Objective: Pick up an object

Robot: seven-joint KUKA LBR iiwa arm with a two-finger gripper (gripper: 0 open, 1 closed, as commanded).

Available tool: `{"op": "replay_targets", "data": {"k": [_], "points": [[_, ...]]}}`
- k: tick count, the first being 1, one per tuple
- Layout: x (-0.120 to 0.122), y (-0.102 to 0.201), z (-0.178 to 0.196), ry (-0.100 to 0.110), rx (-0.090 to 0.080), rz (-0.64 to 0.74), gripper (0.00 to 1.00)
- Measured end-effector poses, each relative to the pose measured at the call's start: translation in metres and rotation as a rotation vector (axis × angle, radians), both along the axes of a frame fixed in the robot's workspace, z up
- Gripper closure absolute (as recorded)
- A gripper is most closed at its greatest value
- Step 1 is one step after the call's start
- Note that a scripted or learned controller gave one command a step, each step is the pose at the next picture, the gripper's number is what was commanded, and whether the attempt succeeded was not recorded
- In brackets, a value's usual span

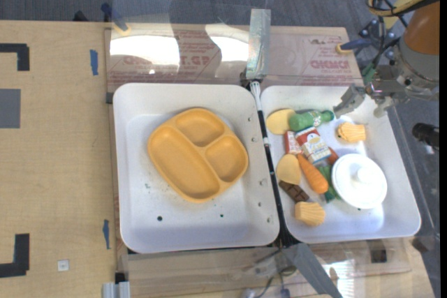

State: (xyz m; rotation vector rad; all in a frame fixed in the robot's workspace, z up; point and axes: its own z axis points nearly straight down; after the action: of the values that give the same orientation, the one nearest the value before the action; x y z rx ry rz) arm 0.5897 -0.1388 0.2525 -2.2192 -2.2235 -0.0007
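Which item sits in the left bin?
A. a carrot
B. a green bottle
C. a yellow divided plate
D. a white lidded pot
C: the yellow divided plate lies in the left bin; the white pot, green bottle and carrot are all in the right bin.

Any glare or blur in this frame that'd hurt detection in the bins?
Camera view: strong glare on the clear sheet behind the left bin, washing out its print. The yellow divided plate and the toy food are evenly lit with soft shadows. The white lid has low contrast against the right bin. The gripper looks slightly soft.
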Motion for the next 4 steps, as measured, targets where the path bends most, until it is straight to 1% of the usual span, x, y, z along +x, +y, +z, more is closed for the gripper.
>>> {"op": "replay_targets", "data": {"k": [1, 2, 3, 4], "points": [[-0.085, 0.012, -0.13, -0.005, -0.001, -0.121, 0.0], [-0.012, 0.03, -0.157, -0.02, -0.001, -0.201, 0.0], [-0.012, 0.031, -0.148, -0.018, 0.0, -0.2, 1.0], [-0.018, 0.049, -0.138, 0.001, 0.0, -0.549, 1.0]]}}
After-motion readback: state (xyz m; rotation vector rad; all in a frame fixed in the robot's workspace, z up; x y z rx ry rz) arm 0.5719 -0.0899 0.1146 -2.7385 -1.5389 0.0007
